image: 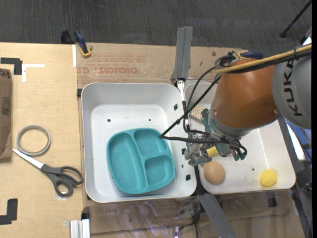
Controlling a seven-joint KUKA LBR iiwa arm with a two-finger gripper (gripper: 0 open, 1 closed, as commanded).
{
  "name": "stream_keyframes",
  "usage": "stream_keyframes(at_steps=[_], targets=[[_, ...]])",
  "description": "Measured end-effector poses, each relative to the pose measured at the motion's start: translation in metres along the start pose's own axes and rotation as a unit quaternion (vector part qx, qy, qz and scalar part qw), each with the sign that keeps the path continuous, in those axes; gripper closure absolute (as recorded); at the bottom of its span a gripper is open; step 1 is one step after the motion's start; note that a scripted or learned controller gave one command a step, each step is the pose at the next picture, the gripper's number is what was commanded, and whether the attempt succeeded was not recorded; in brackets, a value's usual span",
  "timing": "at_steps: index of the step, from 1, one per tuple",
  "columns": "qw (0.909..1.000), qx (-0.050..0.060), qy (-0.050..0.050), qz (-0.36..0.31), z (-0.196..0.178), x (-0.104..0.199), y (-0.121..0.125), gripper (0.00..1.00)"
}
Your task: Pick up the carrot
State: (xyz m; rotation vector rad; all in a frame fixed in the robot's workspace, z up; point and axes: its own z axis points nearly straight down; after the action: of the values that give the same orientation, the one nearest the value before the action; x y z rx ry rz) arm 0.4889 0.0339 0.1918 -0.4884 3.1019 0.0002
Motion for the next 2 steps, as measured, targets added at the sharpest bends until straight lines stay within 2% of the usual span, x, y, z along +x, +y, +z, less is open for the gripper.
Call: stream_keyframes(at_steps=[1,2], targets=[[0.9999,0.0,-0.001,-0.016,-0.055,-0.014,0.05,1.0],[0.9995,0.0,0.0,-0.03,0.0,0.001,-0.005,1.0]])
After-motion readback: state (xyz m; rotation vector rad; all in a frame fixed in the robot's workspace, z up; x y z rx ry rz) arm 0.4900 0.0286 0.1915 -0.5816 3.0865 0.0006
